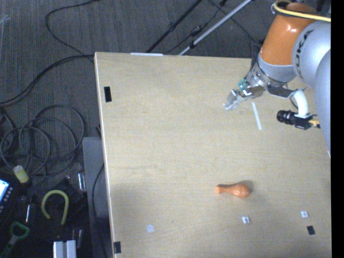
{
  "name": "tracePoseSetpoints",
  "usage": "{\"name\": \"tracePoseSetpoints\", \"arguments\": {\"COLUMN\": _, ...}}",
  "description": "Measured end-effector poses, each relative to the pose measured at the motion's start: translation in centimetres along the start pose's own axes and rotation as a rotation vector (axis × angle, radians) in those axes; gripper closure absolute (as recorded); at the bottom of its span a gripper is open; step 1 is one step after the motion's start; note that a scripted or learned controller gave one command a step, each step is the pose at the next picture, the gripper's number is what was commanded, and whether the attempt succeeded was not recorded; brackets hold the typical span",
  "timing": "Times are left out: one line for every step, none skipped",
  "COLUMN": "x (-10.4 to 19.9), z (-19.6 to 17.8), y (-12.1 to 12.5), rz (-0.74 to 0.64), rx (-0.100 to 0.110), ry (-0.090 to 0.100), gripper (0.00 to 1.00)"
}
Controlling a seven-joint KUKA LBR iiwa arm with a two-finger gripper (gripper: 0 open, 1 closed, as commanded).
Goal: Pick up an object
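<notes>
A pincer (232,102) is seen poised near the desk's (161,144) far right edge, nothing gripped; whether its tips are apart cannot be told. The orange pear-shaped toy (234,190) lies well apart, toward the near right corner. For a clean pickup, the pincer should be centred over the toy's bulb and closed across it. No legible writing is seen.

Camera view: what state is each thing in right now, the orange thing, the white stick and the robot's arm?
Orange object: lying on its side on the bench, apart from the arm, not held.
White stick: lying flat on the bench, just below the gripper.
Gripper: near the upper right of the bench, far from the orange object, with nothing visibly in it.
Arm: reaching in from the right.
</notes>
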State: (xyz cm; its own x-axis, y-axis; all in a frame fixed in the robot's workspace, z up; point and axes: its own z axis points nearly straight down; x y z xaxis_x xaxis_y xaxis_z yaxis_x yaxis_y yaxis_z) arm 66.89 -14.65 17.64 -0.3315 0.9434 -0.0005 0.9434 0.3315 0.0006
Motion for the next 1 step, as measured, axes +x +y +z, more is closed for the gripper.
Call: {"name": "tracePoseSetpoints", "arguments": {"x": 7.95, "z": -2.26, "y": -1.33, "rz": -0.035, "rx": 0.002, "ry": 0.002, "gripper": 1.0}}
